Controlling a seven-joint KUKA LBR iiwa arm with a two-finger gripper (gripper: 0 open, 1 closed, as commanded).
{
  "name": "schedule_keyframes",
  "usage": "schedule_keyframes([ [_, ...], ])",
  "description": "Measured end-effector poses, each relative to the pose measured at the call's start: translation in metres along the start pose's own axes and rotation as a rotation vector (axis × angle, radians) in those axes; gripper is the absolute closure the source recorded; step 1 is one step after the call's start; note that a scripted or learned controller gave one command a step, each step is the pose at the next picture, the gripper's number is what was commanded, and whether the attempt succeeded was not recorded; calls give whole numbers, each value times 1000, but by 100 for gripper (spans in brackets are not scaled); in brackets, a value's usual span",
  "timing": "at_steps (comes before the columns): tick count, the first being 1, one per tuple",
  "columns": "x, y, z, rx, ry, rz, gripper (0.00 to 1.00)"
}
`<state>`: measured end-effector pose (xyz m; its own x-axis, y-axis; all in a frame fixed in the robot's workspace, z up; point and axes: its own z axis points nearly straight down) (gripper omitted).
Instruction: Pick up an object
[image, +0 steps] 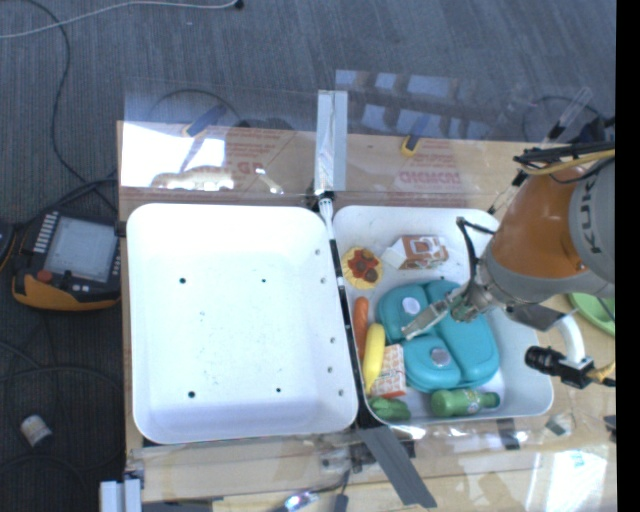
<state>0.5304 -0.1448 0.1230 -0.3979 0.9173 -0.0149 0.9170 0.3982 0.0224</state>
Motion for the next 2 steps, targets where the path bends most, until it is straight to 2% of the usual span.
schedule_keyframes([
  [1,-4,54,20,-3,-7,-271,0],
  [2,-5,55,6,-6,-6,-270,100],
])
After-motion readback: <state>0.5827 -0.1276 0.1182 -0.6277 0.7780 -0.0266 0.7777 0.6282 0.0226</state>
